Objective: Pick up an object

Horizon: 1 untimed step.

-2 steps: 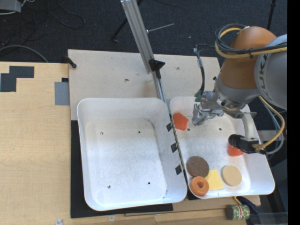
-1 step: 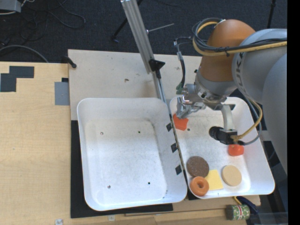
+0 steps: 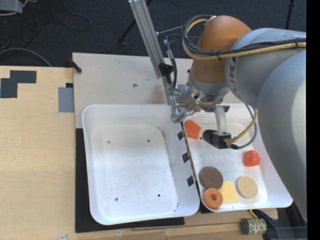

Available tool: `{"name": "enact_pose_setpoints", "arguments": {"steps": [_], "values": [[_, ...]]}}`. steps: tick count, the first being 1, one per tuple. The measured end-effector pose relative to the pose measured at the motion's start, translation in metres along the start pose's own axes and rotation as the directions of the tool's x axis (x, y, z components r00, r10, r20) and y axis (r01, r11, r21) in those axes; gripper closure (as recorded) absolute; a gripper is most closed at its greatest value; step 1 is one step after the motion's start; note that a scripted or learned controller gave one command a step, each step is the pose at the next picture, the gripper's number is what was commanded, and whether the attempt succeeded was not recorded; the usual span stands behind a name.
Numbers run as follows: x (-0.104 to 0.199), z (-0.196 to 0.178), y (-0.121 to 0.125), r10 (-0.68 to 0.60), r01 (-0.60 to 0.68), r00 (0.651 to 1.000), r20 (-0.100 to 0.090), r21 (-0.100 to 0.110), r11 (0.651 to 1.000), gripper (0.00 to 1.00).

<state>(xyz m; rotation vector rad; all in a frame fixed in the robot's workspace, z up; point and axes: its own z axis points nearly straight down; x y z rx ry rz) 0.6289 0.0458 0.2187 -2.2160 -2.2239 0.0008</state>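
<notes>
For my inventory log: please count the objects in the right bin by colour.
Orange: 3, a block, a small piece, a ring
Brown: 1, a disc
Yellow: 1, a slice
Tan: 1, a round piece
Total: 6

Right bin (image 3: pixel 278 198) upper part hidden under arm (image 3: pixel 270 69), fingers unclear
</notes>
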Motion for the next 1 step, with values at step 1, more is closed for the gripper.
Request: {"name": "enact_pose_setpoints", "arguments": {"steps": [1], "values": [[0.0447,-0.0010,0.0307,0.001,-0.001,1.000,0.001,-0.002,1.000,1.00]]}}
